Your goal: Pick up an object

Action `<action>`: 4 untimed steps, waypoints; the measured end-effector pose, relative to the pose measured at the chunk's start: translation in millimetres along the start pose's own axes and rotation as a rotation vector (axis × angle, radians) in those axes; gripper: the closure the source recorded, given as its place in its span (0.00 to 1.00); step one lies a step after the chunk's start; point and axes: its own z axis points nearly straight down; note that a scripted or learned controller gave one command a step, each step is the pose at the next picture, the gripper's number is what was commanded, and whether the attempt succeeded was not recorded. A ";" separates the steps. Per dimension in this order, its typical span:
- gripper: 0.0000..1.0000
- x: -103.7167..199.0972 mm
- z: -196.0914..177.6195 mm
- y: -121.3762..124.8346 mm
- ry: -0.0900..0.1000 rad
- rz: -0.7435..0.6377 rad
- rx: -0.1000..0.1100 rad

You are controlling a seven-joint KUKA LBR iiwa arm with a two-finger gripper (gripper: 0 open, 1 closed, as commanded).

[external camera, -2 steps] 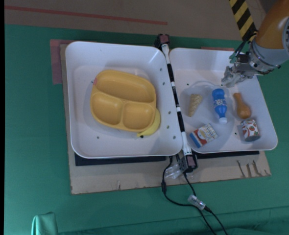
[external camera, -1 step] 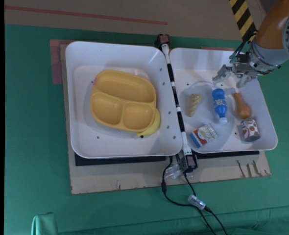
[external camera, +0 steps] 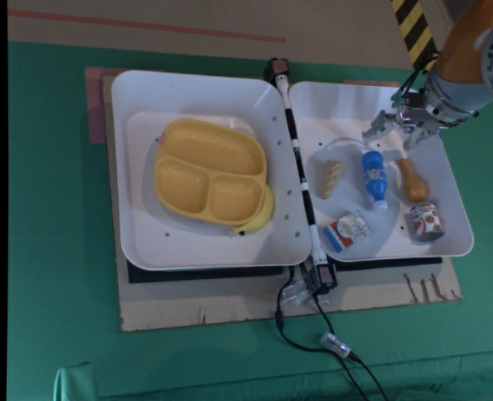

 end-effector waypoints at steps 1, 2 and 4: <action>0.00 0.0 0.0 0.0 0.000 0.000 0.000; 1.00 -3.7 -16.9 2.7 -0.007 0.006 -0.014; 1.00 140.7 -150.2 78.9 0.015 -0.011 0.015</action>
